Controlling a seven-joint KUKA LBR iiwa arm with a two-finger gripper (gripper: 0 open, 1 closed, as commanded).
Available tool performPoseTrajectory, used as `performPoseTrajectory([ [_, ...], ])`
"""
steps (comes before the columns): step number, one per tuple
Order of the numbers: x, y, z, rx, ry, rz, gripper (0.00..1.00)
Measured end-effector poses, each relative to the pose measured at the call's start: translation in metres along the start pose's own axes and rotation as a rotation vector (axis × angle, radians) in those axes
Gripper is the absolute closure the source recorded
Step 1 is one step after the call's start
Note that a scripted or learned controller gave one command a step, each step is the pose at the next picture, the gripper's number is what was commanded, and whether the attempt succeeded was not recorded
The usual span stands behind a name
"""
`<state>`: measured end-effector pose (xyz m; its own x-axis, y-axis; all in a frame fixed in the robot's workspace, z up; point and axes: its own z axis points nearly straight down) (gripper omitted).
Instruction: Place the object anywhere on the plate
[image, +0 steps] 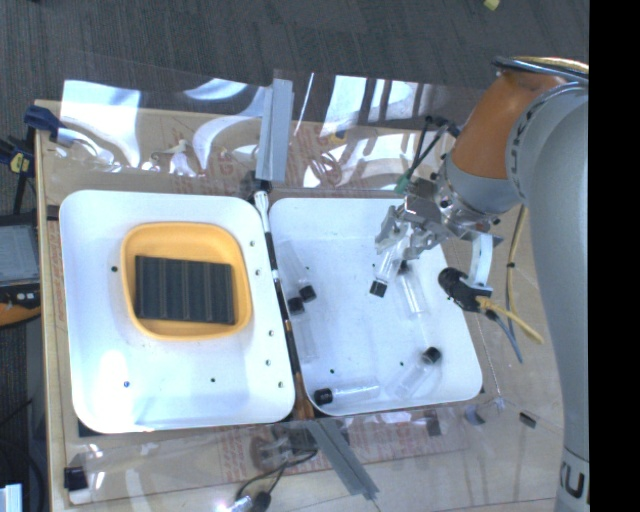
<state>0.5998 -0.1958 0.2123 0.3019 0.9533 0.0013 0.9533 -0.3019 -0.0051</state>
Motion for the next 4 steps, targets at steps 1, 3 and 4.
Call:
performPoseTrajectory([
  [1, 0.031, -0.076, 0.024, 0.001, -0.001, -0.097, 1.00],
  [3, 0.088, -0.158, 0.016, 0.001, -0.001, -0.291, 1.00],
  [4, 0.126, -0.128, 0.022, -0.001, -0.002, -0.348, 1.00],
])
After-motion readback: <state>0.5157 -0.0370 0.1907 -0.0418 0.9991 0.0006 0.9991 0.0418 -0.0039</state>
